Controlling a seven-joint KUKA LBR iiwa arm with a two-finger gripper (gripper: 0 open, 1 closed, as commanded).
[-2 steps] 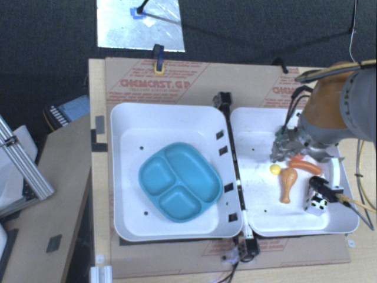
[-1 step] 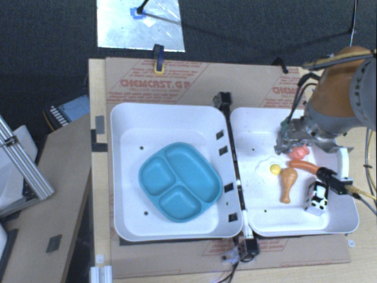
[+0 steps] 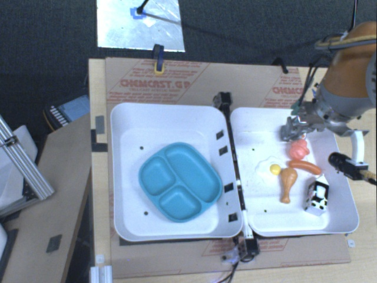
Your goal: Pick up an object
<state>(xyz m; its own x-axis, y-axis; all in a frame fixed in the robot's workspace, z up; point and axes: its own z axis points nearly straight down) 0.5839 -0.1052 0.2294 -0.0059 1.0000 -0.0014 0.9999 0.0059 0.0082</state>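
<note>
Toys (image 3: 297, 170) crowding right bin's (image 3: 253, 128) right half

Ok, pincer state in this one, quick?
Pincer: cannot be told. It sits low in the right bin, just above the pink toy.

A divided tray (image 3: 179, 181) lies in the left bin (image 3: 126, 122); toy foods (image 3: 291, 173) cluster in the right bin (image 3: 253, 122)
</note>
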